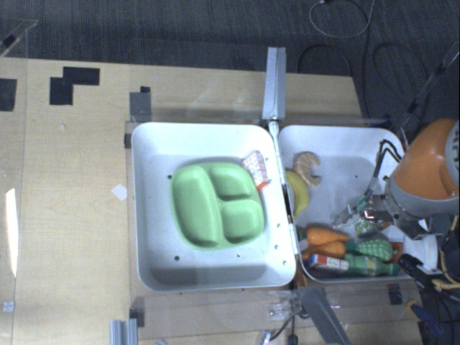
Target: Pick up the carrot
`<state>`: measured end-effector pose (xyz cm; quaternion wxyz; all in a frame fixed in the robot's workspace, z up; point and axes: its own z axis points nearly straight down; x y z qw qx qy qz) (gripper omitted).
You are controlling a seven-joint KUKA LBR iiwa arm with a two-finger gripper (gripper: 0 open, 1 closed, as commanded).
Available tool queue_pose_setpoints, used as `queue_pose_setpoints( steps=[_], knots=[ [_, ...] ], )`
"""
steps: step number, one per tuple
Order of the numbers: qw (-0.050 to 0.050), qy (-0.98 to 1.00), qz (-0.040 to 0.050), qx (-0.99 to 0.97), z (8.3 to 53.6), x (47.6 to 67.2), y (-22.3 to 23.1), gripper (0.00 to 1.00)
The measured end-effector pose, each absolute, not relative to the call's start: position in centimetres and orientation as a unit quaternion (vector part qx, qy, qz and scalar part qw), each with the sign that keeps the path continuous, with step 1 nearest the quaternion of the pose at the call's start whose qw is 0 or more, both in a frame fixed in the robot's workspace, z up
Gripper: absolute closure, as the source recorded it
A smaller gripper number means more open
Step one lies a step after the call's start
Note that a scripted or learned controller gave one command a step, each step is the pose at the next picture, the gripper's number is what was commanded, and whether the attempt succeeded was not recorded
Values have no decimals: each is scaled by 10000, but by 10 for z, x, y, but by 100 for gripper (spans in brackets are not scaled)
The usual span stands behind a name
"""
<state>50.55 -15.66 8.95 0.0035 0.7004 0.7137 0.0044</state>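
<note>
The orange carrot [327,236] lies along the front of the right bin [345,149], with its tip pointing right. A second orange piece [325,249] rests just in front of it. My gripper [365,213] hangs low over the right side of that bin, a little above and to the right of the carrot's tip. Nothing orange shows at the gripper. The arm's orange band [430,165] rises behind it at the right edge.
Beside the carrot lie a green knobbly item [375,250] and a bottle with a red and green label [352,265]. A yellow fruit [299,192] and a tan biscuit-like piece [307,165] sit at the bin's left. The left bin [154,192] holds a green divided plate [215,205] and a small packet [256,168].
</note>
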Motion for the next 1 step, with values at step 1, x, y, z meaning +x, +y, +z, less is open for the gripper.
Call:
queue_pose_setpoints(
  steps=[1],
  knots=[
    [63,6551,60,7555,90,495,-84,0]
  ],
)
